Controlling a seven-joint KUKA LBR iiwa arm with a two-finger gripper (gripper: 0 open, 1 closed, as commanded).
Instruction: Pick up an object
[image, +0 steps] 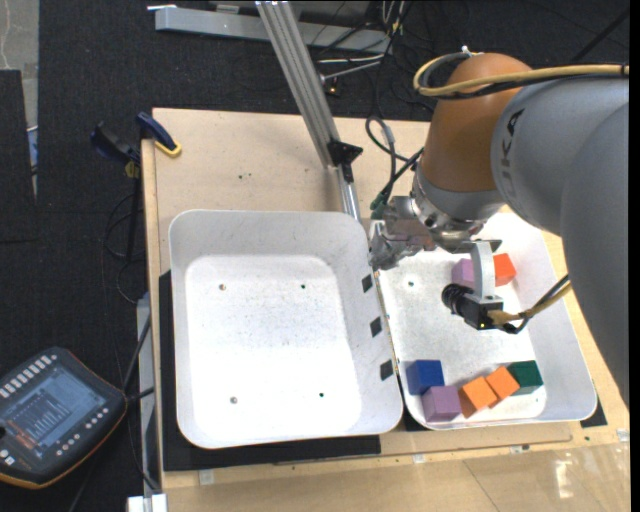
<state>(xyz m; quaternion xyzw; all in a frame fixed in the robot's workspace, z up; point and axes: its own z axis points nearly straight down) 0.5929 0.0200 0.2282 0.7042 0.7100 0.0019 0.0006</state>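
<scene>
The right bin holds several small blocks. Along its near edge lie a blue cube, a purple cube, two orange blocks and a green block. Further back, a purple block and an orange block sit partly behind a white bracket on the arm. My gripper hangs below the orange wrist band, over the right bin's far left corner near the divide between the bins. I see nothing held in it. The wrist hides most of it.
The left bin lies beside the right one. A slanted metal bar runs down to the bins' far junction. A blue clamp sits at the bench's far left corner. A teach pendant lies off the bench, bottom left.
</scene>
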